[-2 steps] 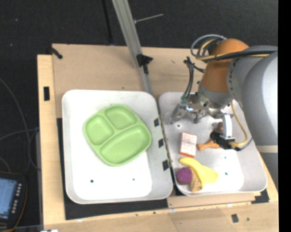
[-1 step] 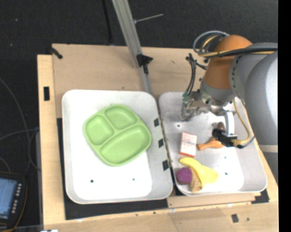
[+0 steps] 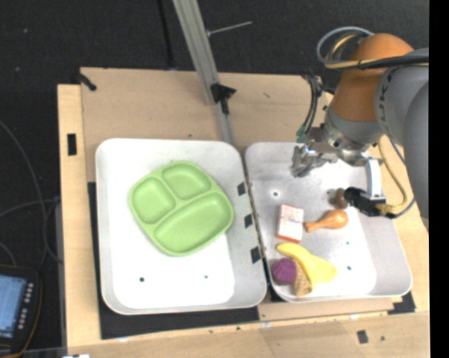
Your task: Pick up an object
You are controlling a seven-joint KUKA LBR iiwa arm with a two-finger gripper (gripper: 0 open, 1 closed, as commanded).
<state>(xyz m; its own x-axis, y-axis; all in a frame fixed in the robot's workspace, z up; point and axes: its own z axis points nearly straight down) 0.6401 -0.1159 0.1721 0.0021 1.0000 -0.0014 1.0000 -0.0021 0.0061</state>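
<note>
The candidate objects lie in the right-hand shallow white bin (image 3: 381, 271): a small white-and-red rectangular box (image 3: 289, 223) near the bin's middle, an orange drumstick-shaped toy (image 3: 329, 220) just to its right, and, at the near edge, a yellow plastic banana (image 3: 308, 262) lying against a purple round toy (image 3: 284, 271) and a small tan piece (image 3: 303, 283). The two-finger gripper (image 3: 308, 159) hangs over the far part of this bin, above bare floor and apart from every object; whether its fingers are spread or closed cannot be told at this angle, and nothing is seen between them. The step in hand is judged to be the approach. Select an isolated target: the box or the drumstick toy offers clearance on most sides, whereas the banana cluster is crowded against the near wall and is likely to shift or jam. Centre the tool over the chosen item, align the fingers across its narrow dimension, and descend vertically. The left-hand white bin (image 3: 120, 274) holds a green three-compartment plastic plate (image 3: 181, 208), well apart from the work.
</note>
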